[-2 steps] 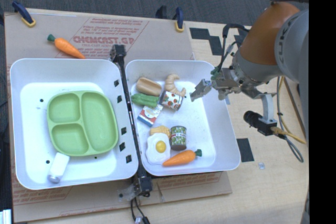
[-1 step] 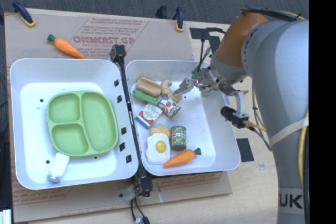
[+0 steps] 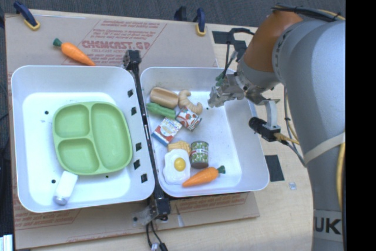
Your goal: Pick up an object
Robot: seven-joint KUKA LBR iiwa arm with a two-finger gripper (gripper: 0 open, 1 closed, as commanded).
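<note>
From above, the gripper (image 3: 216, 98) hangs over the right bin (image 3: 249, 144), just right of the toy food pile; whether it is open cannot be told. Nearest lies a tan peanut-shaped piece (image 3: 191, 103) beside a hot dog bun (image 3: 164, 96). Bare floor spreads along the bin's right side.

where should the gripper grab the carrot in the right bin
Grip the carrot across the middle of its orange body, coming straight down from above. It lies flat and tilted near the right bin's front wall, green top to the right, and the fried egg crowds its narrow left tip.
</note>
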